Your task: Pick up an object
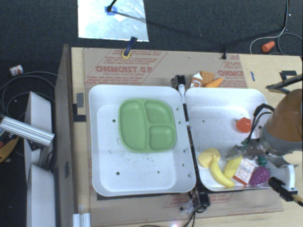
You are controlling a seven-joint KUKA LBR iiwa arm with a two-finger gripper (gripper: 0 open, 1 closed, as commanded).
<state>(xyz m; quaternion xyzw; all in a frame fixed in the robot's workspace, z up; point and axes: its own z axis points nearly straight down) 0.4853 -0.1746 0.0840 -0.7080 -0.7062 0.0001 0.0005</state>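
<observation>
The right bin [222, 103] holds several small objects. A red-orange piece [244, 124] lies near its right wall. Along the front edge sit a pale yellow lump [208, 156], a banana [218, 172], a small yellow item [233, 165], a red-and-white packet [244, 171] and purple grapes [259, 176]. My gripper [245, 150] hangs low at the bin's right side, just above the yellow item and the packet and below the red-orange piece. I see nothing held in it.
A green divided plate [146, 125] rests in the left bin [106, 174]. An orange-and-white toy [206, 80] lies on the cardboard behind the bins. The arm's orange band [289, 119] overhangs the right bin's right rim. A black divider runs between the bins.
</observation>
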